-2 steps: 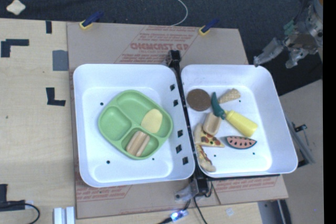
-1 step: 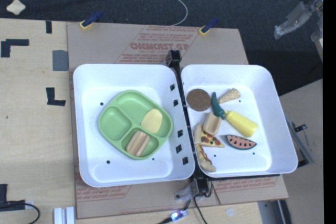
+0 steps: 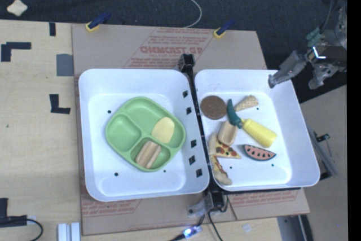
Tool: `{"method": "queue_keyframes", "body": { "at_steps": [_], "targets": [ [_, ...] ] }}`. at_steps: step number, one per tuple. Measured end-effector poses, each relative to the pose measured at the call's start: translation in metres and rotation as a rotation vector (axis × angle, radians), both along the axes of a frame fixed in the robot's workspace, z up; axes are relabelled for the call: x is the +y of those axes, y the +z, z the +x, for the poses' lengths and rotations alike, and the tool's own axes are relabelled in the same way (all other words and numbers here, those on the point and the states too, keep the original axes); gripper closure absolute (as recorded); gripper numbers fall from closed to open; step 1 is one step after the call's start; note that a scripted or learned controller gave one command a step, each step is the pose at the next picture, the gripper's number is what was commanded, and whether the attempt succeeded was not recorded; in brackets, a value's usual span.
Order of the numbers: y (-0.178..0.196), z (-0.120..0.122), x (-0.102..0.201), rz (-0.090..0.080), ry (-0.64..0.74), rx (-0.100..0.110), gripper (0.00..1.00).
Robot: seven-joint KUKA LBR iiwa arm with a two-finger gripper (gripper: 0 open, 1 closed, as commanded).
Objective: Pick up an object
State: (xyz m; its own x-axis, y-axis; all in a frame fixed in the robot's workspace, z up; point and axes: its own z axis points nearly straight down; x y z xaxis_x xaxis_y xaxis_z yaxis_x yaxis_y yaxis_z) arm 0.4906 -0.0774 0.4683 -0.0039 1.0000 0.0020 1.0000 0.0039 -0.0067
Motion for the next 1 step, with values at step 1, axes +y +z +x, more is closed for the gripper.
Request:
{"method": "queue_keyframes", "body": {
  "at_steps": [1],
  "targets": [
    [-0.1089, -0.0086, 0.0986, 0.000, 0.007, 0.008, 0.00]
  ]
}}
